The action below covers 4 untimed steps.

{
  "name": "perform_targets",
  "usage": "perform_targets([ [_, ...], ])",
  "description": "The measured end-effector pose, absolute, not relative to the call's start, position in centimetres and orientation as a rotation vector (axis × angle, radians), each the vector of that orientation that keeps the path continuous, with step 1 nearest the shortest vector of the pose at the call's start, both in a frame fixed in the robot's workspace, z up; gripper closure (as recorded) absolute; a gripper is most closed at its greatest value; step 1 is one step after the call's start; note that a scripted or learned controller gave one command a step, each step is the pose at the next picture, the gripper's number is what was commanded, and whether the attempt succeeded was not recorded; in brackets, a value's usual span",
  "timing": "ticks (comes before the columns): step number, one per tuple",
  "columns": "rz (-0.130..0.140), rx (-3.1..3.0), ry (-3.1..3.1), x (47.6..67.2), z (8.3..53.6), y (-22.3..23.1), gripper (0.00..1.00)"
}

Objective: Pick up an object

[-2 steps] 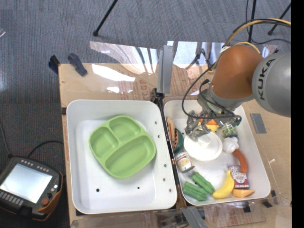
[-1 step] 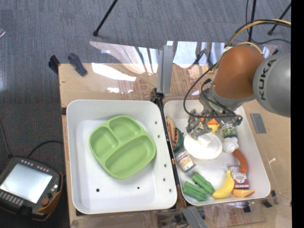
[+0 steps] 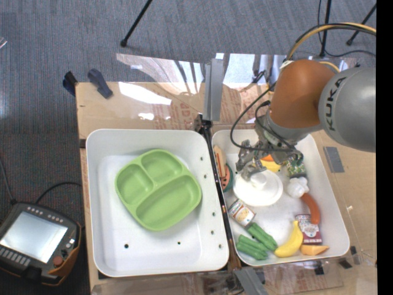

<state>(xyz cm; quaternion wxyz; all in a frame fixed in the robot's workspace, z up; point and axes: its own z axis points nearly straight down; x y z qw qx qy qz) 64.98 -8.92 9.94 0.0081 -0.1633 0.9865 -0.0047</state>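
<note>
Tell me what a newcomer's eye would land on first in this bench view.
The green divided tray stands out most, lying alone in the left bin. Next comes the arm's orange band, big at upper right, with the pincer below it over the right bin, just above a white round lid-like piece. Toy food crowds that bin's near end: a yellow banana and green pieces.

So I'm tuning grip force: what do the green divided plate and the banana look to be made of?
The green divided plate looks like moulded plastic: one even green colour, rounded compartment ridges, soft matte sheen. The banana seems to be a plastic toy: uniform yellow, smooth, slightly glossy, though a real one can't be fully ruled out. Both look rigid.
</note>
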Motion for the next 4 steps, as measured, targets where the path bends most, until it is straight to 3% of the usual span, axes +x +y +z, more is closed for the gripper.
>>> perform_targets([
  [1, -0.009, -0.243, 3.114, 65.0, 10.0, -9.2, 0.00],
  [4, 0.000, -0.191, 3.116, 65.1, 9.9, -13.1, 0.00],
])
